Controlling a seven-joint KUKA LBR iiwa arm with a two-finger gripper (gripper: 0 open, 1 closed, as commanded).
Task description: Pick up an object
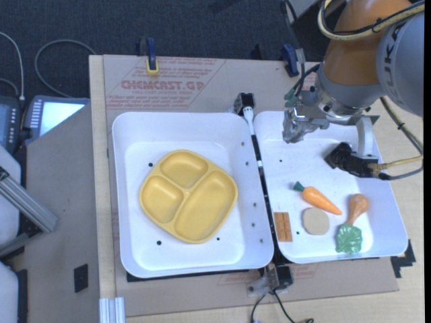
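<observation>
While the gripper [296, 130] hangs at the right bin's [384, 247] twelve o'clock, finger state impossible to tell, the carrot [318, 198] lies toward five o'clock.

Bright, even light; perhaps slightly soft.

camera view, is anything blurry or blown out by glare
Camera view: lighting even and soft; the yellow divided plate and the toy carrot are sharp; the white bins' walls are bright with little detail; the gripper looks slightly soft, with a faint shadow beneath it.
</observation>
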